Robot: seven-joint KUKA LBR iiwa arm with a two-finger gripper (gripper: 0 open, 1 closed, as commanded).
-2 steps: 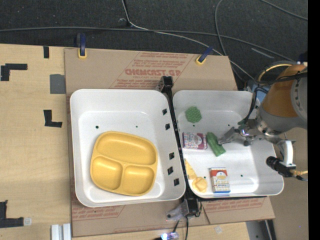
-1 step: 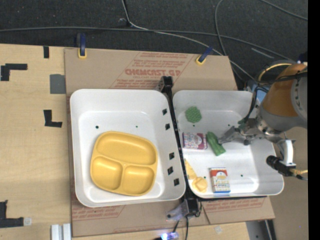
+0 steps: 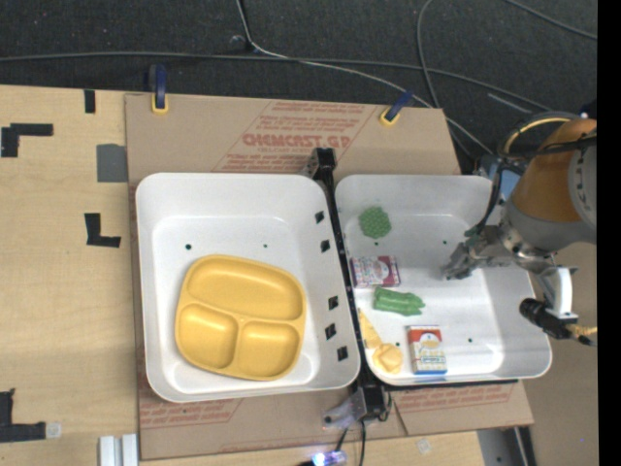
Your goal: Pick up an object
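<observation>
Red box, gripper above.

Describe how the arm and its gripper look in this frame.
The grey arm carries a wide orange band above the wrist. Its dark grey metal two-finger gripper tapers toward the tips. A black-and-white fitting hangs off the wrist.

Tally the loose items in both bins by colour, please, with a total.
Yellow: 2, the tray in the left bin and a small piece in the right bin
Green: 2, a round piece and a long piece
Red and white: 2, a packet and a box
Total: 6
</observation>
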